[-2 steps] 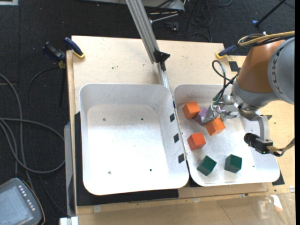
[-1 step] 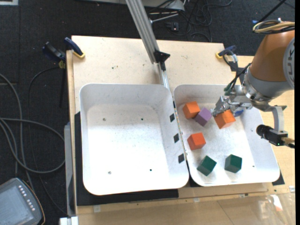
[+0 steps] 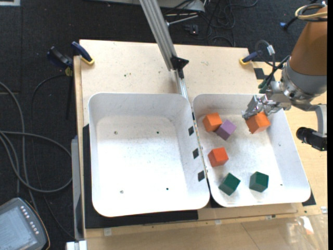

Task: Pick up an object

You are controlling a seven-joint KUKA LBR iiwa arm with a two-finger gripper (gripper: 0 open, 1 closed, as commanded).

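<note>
My gripper (image 3: 257, 111) hangs over the upper right part of the right bin (image 3: 291, 155), shut on an orange block (image 3: 258, 122) that sits tilted between its fingers, above the bin floor. Other blocks lie in the same bin: an orange one (image 3: 212, 122) touching a purple one (image 3: 226, 130) at the upper left, another orange one (image 3: 218, 156) in the middle, and two dark green ones (image 3: 229, 183) (image 3: 258, 181) near the front.
The left bin (image 3: 104, 139) stands beside the right one. A slanted metal rail (image 3: 158, 27) runs down to the bins' shared edge. Clamps (image 3: 83, 52) (image 3: 255, 56) sit at the bench's back corners. The arm's orange band (image 3: 312, 40) is at the far right.
</note>
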